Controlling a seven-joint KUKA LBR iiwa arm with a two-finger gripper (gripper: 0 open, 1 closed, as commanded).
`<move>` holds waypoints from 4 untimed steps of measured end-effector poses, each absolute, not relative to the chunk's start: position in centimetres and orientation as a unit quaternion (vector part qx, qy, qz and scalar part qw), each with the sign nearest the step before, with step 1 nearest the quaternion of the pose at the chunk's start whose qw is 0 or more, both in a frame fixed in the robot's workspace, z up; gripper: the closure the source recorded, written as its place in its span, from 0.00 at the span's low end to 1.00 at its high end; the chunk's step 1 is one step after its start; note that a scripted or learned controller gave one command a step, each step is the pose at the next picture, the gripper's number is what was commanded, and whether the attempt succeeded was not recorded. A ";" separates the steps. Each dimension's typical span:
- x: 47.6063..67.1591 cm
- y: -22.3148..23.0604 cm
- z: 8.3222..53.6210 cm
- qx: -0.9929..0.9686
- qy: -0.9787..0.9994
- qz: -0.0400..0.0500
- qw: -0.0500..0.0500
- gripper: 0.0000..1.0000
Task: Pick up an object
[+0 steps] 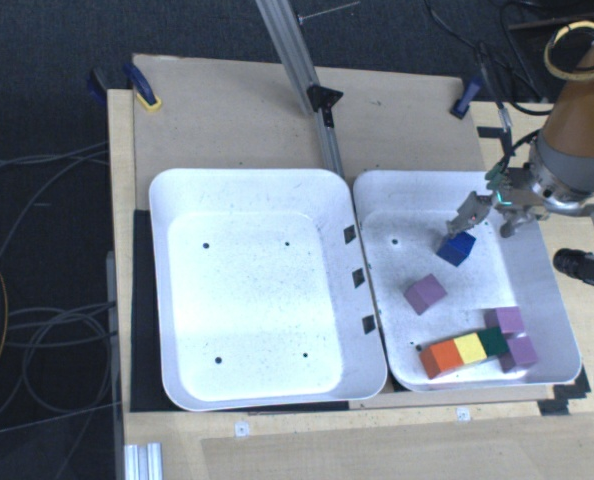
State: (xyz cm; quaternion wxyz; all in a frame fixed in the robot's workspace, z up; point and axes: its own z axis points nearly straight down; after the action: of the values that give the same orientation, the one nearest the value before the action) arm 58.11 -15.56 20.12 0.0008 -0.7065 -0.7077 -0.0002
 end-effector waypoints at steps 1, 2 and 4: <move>58.1 -15.6 20.1 -0.707 -0.708 0.000 0.001 0.00; 57.6 -15.9 13.9 -0.707 -0.707 0.002 0.003 0.00; 57.7 -15.8 11.1 -0.707 -0.708 -0.001 0.000 1.00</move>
State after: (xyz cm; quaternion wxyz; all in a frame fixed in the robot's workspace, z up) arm 57.74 -15.83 11.08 0.0000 -0.7067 -0.7075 -0.0010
